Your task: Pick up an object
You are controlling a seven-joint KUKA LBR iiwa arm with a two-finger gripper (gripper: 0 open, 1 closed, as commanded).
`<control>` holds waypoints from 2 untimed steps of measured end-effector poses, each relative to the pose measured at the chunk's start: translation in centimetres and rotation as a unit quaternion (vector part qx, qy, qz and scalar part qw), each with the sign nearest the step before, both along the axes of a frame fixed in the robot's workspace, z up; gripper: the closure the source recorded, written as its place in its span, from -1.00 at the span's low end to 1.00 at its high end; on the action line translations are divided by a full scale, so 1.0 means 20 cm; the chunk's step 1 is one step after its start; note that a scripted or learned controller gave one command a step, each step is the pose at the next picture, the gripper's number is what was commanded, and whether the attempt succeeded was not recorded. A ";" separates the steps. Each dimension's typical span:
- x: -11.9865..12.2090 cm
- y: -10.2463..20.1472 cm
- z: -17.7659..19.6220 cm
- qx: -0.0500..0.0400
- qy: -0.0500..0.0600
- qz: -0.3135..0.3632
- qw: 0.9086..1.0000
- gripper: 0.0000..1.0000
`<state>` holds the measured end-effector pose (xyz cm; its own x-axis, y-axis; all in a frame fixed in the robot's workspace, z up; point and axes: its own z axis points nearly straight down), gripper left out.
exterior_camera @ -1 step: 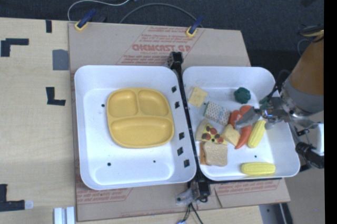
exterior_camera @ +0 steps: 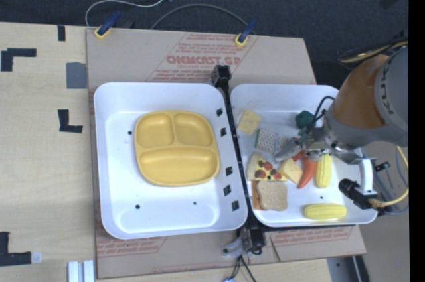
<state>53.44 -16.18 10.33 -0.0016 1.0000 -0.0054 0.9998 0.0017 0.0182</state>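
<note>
orange carrot [exterior_camera: 307, 172] is the piece my gripper [exterior_camera: 299, 149] sits closest to, in the right bin [exterior_camera: 279, 93]. its long axis runs from about 1 o'clock down to 7 o'clock, thick end up by the metal fingers and narrow tip pointing down-left toward the pizza slice [exterior_camera: 267, 170]. i see the fingers as a grey cluster just above and left of the carrot's upper end, but i cannot tell from this angle whether they are spread or pressed together, or whether anything is between them.

at 3 o'clock from the carrot, just beside it, an upright corn cob [exterior_camera: 323, 170] stands nearly parallel to it. a second corn cob [exterior_camera: 325, 211] lies at 5 o'clock, long axis left to right, near the bin's lower wall. at 7 o'clock is a slice of brown bread [exterior_camera: 271, 195], touching the lower edge of the pizza slice. a pale perforated piece [exterior_camera: 267, 139] lies at 10 o'clock, and beyond it a yellow cheese wedge [exterior_camera: 250, 121]. a small dark green item [exterior_camera: 305, 119] sits at 12 o'clock; too small for me to name.

the arm [exterior_camera: 372, 105], with its orange band, comes in from 3 o'clock over the bin's right wall.

the left bin [exterior_camera: 113, 141] holds a yellow divided plate [exterior_camera: 176, 148], well apart from the carrot at 9 o'clock. both bins rest on a cardboard sheet [exterior_camera: 199, 55].
</note>
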 end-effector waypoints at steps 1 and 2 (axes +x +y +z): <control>-0.10 0.18 -0.06 -0.010 -0.008 -0.005 1.000 -1.00; 0.31 0.13 0.00 0.001 0.006 0.000 1.000 -1.00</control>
